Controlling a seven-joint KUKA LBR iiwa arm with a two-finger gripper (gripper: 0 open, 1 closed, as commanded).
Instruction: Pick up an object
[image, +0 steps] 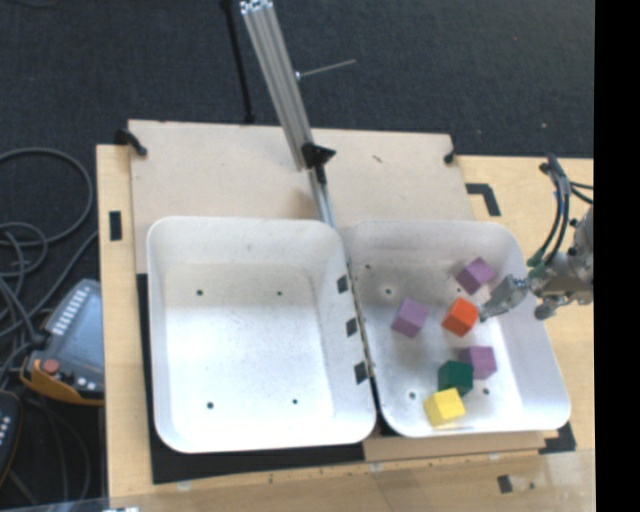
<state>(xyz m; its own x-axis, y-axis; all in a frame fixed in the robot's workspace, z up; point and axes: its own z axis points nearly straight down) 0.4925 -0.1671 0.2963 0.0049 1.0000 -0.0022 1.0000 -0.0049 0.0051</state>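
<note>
Two white bins sit side by side on the tan surface (420, 175). The left bin (180, 250) has only dark specks on its floor.

The right bin (530, 400) holds six blocks. An orange cube (460, 317) lies near the middle. A purple cube (409, 317) is to its left, apart from it. Another purple cube (476, 273) sits up toward the far wall. A third purple cube (483, 361) lies lower down, just beside a dark green cube (455, 377). The yellow cube (445, 407) sits just below the green one; whether they touch is hard to tell.

The tool (500, 298) comes in over the right rim, its tip just beside the orange cube. The tip is small and blurred; cannot tell whether it is spread or closed, or whether it touches the cube. The arm behind it is cut off at the right.

A metal rail (285, 85) slants down from the top to the seam between the bins. Cables and a handheld pendant (70, 335) lie on the floor at left, partly cropped.
</note>
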